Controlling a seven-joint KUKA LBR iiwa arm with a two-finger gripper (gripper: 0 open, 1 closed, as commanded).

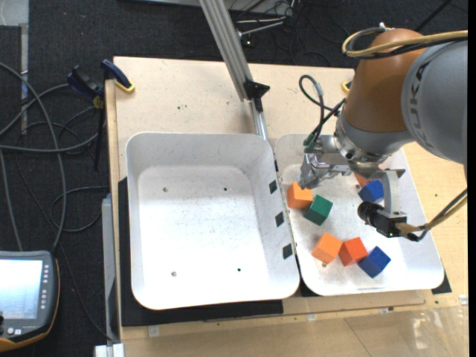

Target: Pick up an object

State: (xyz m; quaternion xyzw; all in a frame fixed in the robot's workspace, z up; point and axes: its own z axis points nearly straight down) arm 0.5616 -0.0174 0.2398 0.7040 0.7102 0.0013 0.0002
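Right bin [416, 270] crowded; end effector [309, 175] beside orange block [300, 195].

Counter [186, 99]: light wood top, bare at the far side with a few dark specks. Two shallow white bins sit on it side by side, touching at the middle: left bin [141, 199], right bin [416, 274]. Blue clamp [111, 73] grips the far-left corner. Black mat edge [201, 311] shows under the bins' near side.

Single fixed camera, mounted above the desk [193, 99], looking down at a slant; both bins [149, 192] in frame; arm [416, 73] enters from right.
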